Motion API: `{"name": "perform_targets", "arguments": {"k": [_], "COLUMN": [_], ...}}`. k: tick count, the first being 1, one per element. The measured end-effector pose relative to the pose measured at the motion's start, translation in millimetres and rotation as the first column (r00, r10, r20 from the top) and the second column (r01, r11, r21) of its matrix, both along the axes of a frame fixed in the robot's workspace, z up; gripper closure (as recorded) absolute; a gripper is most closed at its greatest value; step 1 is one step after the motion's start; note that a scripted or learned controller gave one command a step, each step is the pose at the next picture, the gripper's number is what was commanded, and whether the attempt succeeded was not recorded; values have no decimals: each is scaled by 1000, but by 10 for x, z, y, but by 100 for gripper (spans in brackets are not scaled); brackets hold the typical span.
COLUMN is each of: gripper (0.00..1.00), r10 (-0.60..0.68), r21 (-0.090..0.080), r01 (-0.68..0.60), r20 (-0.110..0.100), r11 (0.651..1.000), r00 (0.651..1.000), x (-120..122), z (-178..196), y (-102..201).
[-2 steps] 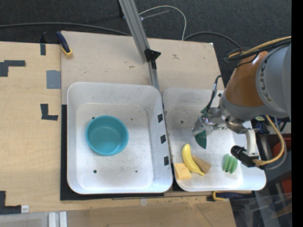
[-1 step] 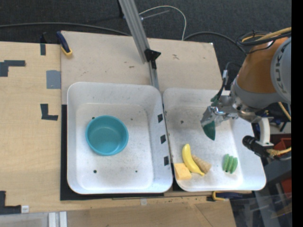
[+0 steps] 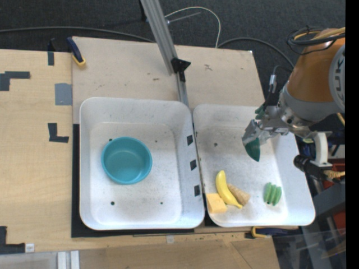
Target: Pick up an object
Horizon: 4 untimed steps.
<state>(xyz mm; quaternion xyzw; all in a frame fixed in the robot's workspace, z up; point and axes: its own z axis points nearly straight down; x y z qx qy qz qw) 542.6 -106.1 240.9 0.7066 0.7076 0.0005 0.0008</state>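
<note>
Yellow block (image 3: 216,203), banana (image 3: 226,188), green pepper (image 3: 272,194)

From my remote view, the arm (image 3: 317,77) came in from the right edge of the camera view, upper half of frame. Orange band was at the top right, grey wrist section just below it, angled down and to the left. The tool (image 3: 253,140) sat at the low left end of the wrist, tilted down-left over the upper part of the right bin (image 3: 291,212). A dark green piece (image 3: 254,149) showed at the tool tip; I couldn't tell whether it was clamped or just behind it. Finger spacing wasn't readable from this slant.
</note>
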Motion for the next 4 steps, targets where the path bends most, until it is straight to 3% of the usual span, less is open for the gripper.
{"name": "perform_targets", "arguments": {"k": [4], "gripper": [100], "r10": [6], "r21": [2], "r01": [-6], "r20": [-6], "r11": [1000], "r00": [1000], "x": [-529], "z": [-61], "y": [1925]}}
